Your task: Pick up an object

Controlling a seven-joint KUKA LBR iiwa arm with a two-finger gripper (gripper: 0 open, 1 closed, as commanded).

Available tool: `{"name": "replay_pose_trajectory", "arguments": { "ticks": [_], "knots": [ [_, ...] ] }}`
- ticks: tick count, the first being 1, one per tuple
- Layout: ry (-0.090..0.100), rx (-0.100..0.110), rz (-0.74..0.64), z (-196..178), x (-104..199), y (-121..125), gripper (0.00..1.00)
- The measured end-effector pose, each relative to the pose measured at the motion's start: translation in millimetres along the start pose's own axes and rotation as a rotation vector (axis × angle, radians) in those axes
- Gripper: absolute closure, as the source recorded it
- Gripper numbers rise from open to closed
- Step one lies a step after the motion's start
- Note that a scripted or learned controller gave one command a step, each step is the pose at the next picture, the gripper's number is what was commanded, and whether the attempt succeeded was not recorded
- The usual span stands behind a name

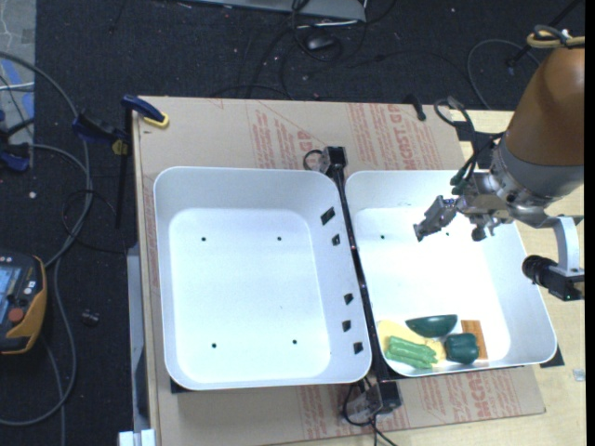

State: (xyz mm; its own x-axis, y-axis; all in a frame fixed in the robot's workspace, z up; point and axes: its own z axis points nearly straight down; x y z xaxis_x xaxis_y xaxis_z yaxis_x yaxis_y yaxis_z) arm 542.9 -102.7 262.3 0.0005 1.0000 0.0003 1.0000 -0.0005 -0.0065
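On a tan bench (242, 124) seen from above at a slant, two shallow white bins sat side by side, touching along a dark seam with small black clips. Nothing lay in the left bin (186, 189), apart from four small dark dots on its floor.

From the right side, a grey arm (548, 170) with an orange band (556, 100) reached over the right bin (409, 189). Its pincer (435, 222) hung over the upper part of that bin, pointing down and to the left. It was small and dark against the white floor; whether it was spread or pressed together could not be told, and nothing could be seen in its grip.

All the objects lay well apart from the pincer, clustered in the near corner of the right bin, below it and slightly to the right. A dark green bowl (432, 324) lay at the top of the cluster. Just below and left of it was a light green pod (410, 351), lumpy and lying slantwise over a yellow piece (393, 330). To the right lay a dark green lump (462, 347), just beside a small orange block (474, 327).

Around the bench, black cables trailed across a dark floor, and a blue and yellow clamp (147, 111) gripped the far left corner of the bench.
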Motion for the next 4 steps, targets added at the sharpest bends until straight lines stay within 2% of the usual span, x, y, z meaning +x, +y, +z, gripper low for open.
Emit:
{"name": "replay_pose_trajectory", "arguments": {
  "ticks": [1,2,4],
  "knots": [
    [0.0,-0.006,-0.001,-2.9,0.1,1.0,0.0],
    [0.0,-0.003,0.0,42.5,0.3,-6.8,0.0],
    [0.0,-0.003,-0.001,127.9,0.2,-5.1,0.0]
  ]
}}
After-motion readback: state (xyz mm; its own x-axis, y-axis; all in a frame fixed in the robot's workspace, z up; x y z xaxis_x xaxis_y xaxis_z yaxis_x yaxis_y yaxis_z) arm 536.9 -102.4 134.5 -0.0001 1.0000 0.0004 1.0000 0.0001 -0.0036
